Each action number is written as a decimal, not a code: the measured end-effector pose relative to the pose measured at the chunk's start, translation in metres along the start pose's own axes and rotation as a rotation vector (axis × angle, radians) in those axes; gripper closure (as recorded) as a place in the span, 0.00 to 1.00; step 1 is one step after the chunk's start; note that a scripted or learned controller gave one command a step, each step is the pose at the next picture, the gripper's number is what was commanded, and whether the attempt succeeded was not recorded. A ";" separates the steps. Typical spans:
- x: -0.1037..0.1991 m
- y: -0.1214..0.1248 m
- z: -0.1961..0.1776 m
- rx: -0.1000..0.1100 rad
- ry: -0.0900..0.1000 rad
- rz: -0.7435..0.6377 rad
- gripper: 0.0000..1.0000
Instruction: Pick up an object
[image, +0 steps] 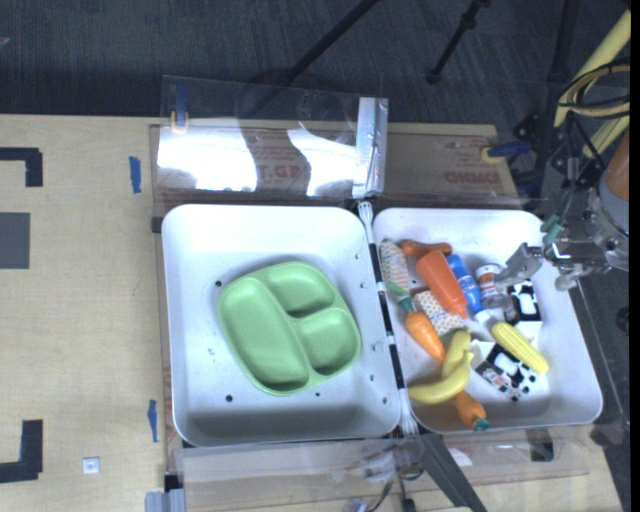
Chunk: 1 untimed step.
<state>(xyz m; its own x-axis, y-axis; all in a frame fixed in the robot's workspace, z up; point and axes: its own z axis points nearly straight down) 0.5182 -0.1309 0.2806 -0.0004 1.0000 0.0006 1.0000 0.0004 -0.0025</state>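
Objects to pick: a heap of toy food and small items lies in the right bin (585, 400), none lifted.
Banana (447, 378): yellow, curved, at the front of the heap, touching an orange carrot (424, 336) just behind it.
Corn cob (520, 346): yellow, lying at a slant toward the bin's right side, beside black-and-white printed pieces (505, 374).
Orange bottle (441, 282): slanted through the middle of the heap, with a blue item (465, 286) just right of it.
Gripper (535, 262): hangs over the right bin's far right part, above the heap; whether it is open or closed cannot be made out, and nothing is seen in its hold.
Arm (605, 215): reaches in from the right edge.
Left bin (190, 250): holds a green divided tray (288, 325) with three compartments, lying flat near its middle.
Table (70, 330): pale wood, with black markings (25, 166) at the left edge and blue tape bits (134, 172) near the left bin.
Clear panel (265, 150): stands behind the left bin, catching glare.
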 end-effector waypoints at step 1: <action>-0.002 0.064 0.094 -0.001 0.000 -0.075 0.00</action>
<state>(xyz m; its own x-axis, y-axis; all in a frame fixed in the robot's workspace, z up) 0.5819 -0.1332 0.1861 -0.0751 0.9972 0.0008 0.9972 0.0751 -0.0017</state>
